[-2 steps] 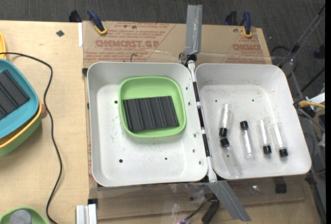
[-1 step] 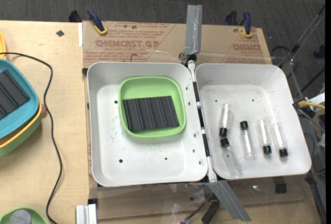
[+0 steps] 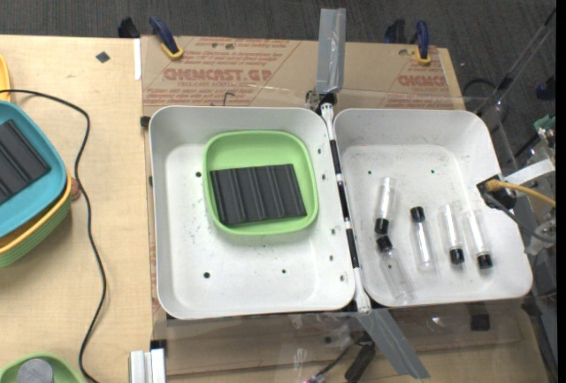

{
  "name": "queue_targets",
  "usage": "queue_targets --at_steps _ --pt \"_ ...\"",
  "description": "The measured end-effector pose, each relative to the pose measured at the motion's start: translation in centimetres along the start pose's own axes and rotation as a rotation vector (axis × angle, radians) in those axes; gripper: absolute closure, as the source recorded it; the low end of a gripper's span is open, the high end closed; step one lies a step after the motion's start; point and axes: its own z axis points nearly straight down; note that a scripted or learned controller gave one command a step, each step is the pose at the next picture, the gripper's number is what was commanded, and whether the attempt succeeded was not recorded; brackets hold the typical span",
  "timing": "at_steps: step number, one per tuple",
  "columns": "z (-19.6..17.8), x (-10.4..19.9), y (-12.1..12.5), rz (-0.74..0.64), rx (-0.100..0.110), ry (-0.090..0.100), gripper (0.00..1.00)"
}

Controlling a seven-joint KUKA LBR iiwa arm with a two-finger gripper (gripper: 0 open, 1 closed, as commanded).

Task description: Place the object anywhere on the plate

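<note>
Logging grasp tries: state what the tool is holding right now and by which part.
It cannot be told. The tubes all lie loose in the right bin, and the green plate in the left bin carries a dark ribbed pad.

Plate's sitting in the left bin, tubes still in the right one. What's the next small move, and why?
Probably bring the arm in over the right bin and descend on one clear tube with a black cap, likely the one lying apart from its neighbours. All the tubes lie in that bin, while the green plate in the left bin carries only a dark ribbed insert.
</note>
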Motion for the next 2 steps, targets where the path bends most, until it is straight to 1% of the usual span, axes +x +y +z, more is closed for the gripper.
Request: queue_targets --at_steps 1,2 --pt "-0.2 -0.5 2.4 0.006 -0.001 0.001 0.0" --pt "-1.2 -0.5 2.4 0.001 -0.001 0.001 0.0"
